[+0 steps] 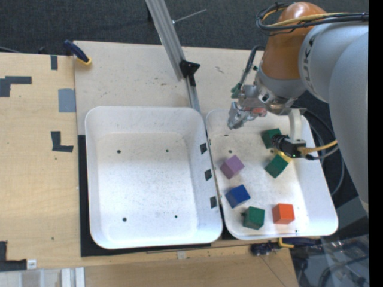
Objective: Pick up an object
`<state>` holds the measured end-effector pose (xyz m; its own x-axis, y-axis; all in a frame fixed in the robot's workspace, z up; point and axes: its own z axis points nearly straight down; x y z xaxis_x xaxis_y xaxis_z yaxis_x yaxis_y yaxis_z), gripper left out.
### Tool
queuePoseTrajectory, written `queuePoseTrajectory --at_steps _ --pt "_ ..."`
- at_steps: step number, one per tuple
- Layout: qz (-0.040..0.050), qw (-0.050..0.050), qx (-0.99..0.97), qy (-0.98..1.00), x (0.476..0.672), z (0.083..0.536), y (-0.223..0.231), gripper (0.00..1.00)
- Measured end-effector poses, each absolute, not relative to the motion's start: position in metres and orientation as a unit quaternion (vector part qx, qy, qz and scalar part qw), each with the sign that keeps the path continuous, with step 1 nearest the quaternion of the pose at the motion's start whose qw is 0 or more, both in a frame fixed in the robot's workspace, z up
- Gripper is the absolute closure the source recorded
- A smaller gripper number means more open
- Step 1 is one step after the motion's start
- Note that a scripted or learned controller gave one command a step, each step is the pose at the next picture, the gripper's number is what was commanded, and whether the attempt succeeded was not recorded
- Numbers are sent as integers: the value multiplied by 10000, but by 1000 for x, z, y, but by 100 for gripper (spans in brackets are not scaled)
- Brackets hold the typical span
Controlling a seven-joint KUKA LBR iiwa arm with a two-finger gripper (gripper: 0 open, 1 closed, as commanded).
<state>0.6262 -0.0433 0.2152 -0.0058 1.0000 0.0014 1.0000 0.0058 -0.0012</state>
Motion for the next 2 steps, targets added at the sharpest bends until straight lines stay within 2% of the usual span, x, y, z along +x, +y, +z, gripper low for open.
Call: queuePoseTrajectory --at_steps 2 --pt "-9 9 -7046 -7096 644 240 65 100"
